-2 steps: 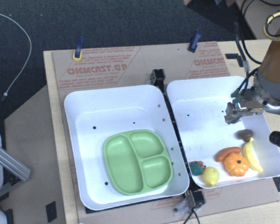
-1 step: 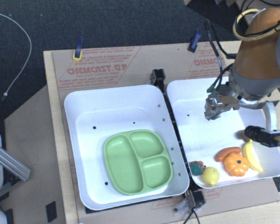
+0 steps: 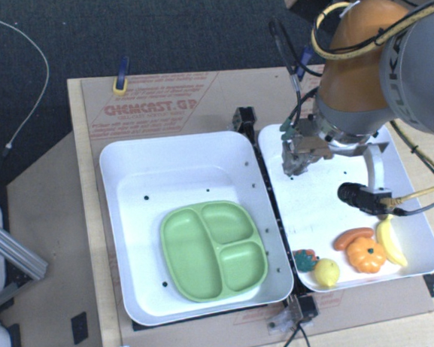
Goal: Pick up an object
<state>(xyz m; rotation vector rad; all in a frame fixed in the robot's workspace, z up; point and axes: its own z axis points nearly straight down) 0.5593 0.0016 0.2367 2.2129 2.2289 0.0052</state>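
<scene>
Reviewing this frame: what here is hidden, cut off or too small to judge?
- Gripper, camera view: small and in the wrist's shadow, so its state is unclear.
- Right bin: its far right corner is covered by the arm.
- Small teal toy by the lemon: too small to identify.
- Banana: partly overlapped by the orange pumpkin toy.

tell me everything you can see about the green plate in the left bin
The green plate is a pale green, matte, plastic-looking tray with rounded corners, divided into three compartments: one long one and two smaller ones. It lies flat, turned slightly askew, on the floor of the left bin, toward the near right part. Nothing lies in it or touches it besides the bin.
</scene>
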